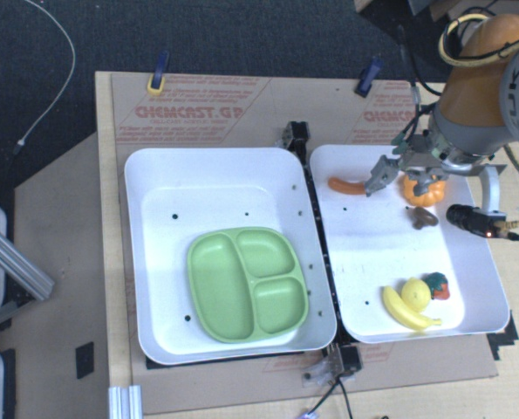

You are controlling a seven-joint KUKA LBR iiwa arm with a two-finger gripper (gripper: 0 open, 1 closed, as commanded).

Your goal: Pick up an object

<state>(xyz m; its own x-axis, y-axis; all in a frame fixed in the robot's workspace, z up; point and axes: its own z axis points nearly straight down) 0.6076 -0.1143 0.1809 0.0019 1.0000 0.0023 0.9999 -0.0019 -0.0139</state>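
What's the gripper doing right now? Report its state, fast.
Gripper: low over the right bin, between the carrot and the orange fruit; whether it grips anything cannot be told.

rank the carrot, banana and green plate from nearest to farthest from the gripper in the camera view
1. The orange carrot, in the right bin's far part, just left of the gripper.
2. The banana, near the right bin's front edge.
3. The green divided plate, in the left bin, farthest.
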